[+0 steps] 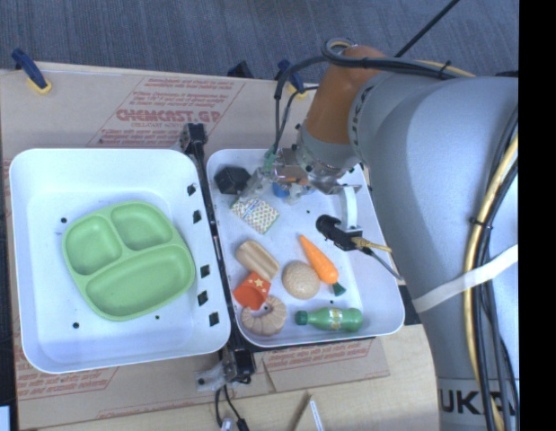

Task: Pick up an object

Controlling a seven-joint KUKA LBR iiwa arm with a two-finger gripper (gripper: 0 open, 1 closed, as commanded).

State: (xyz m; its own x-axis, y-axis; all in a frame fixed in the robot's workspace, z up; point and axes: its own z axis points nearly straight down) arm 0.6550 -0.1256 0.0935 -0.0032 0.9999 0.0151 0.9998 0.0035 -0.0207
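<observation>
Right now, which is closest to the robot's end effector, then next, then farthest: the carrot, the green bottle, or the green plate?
From the end effector at the right bin's top:
1. Carrot, mid right bin.
2. Bottle, right bin's bottom edge.
3. Plate, over in the left bin.

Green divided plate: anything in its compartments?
Nothing visible in the green divided plate: all three compartments show bare green. It lies in the left bin. What is under the plate cannot be seen; the plate itself covers that part of the bin floor.
</observation>
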